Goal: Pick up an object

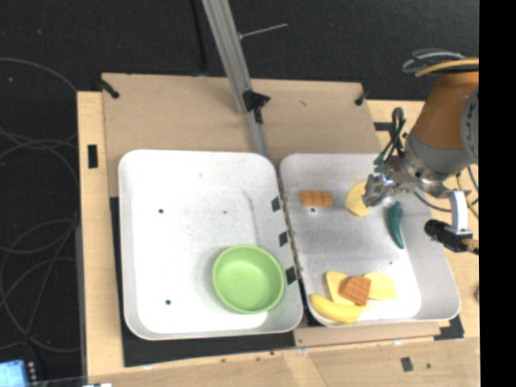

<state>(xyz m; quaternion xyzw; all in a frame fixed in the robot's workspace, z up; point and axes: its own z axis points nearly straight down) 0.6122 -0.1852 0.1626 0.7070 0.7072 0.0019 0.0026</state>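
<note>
Gripper point(376, 193) over right bin point(339, 240), yellow piece point(357, 201) at fingertips (touching)

A rounded grey arm point(439, 147) with a broad orange band point(445, 111) above the wrist is seen at the right, black cables point(397, 135) being looped along its left side, and a small silvery metal gripper point(376, 190) fitted at its end.

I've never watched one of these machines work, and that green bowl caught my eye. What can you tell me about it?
The green bowl is round, light green and looks like smooth plastic. It stands upright, mouth up, with nothing visible inside. It sits in the left bin, near that bin's front right corner. Nothing else touches it; the arm works over the other bin.
</note>
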